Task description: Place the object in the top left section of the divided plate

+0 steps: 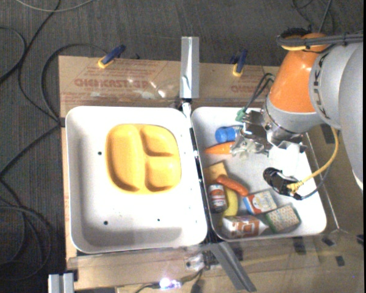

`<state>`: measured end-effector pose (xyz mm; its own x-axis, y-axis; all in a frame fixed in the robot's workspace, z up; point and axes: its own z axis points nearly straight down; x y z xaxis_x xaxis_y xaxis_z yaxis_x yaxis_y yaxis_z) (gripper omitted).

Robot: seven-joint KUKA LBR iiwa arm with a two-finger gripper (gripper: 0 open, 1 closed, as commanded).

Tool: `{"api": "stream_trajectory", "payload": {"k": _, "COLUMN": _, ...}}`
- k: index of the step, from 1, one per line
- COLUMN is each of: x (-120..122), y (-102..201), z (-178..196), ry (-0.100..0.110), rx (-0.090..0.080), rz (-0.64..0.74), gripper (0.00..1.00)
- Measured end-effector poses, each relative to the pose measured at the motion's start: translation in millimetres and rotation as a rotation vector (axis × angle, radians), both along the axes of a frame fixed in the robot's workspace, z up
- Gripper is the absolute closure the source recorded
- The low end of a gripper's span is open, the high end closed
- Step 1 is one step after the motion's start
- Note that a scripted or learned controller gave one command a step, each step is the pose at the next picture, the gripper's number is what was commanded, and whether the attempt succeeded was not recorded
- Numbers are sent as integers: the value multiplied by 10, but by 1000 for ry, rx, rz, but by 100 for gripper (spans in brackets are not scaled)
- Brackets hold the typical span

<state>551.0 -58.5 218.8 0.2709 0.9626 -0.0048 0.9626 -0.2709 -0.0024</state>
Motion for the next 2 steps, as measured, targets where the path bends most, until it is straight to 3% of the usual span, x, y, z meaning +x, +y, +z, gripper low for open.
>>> {"api": "stream_trajectory", "payload": {"k": 1, "x": 421, "y": 786, "z": -49, "ry": 1, "rx": 2, "rz": 174, "gripper": 100}}
{"api": "stream_trajectory", "payload": {"k": 2, "x": 322, "y": 188, "z": -364, "ry": 1, "rx": 0, "rz": -178, "gripper": 100}}
